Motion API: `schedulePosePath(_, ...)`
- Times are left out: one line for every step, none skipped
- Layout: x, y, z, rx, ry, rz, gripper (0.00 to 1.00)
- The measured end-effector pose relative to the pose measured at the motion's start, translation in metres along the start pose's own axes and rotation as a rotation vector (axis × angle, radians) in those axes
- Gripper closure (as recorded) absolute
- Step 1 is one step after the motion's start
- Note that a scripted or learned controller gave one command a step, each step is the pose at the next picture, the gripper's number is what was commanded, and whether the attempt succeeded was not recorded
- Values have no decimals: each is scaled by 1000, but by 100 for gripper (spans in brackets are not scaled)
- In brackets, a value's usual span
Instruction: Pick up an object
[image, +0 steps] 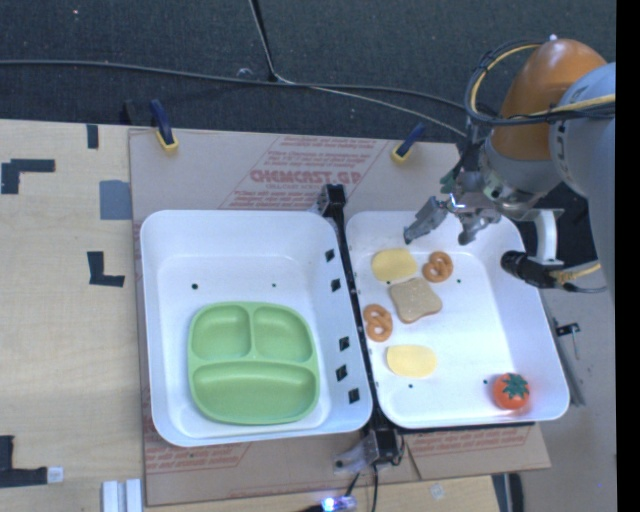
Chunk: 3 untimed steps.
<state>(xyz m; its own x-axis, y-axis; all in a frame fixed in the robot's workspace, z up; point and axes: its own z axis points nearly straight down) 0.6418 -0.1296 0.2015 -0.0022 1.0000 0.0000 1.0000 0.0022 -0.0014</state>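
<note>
While the arm (560, 100) reached in from three o'clock, its jaws (445, 224) hung spread apart over the twelve o'clock edge of the right bin (530, 330), clamped on nothing. That bin held a yellow piece (393, 265) at its eleven o'clock, a pretzel (437, 266) just beside it at three o'clock, and a toast slice (414, 299) below, touching or nearly touching both. A second pretzel (378, 322) lay at the slice's eight o'clock, a pale oval (411, 361) sat toward six o'clock, and a tomato (510, 391) rested well apart in the five o'clock corner. The left bin (170, 300) carried a green divided plate (253, 362), three compartments, nothing in them. Both bins sat on a cardboard sheet (290, 165) clipped at twelve o'clock, on a wooden bench (60, 330) marked with dark tape. Cables (270, 60) ran across dark carpet beyond.
</note>
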Motion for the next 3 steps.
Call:
schedulePosePath(8, 1, 61, 3, -1, 0, 0)
schedulePosePath(8, 1, 113, -1, -1, 0, 0)
schedulePosePath(9, 1, 102, 3, 0, -2, 100)
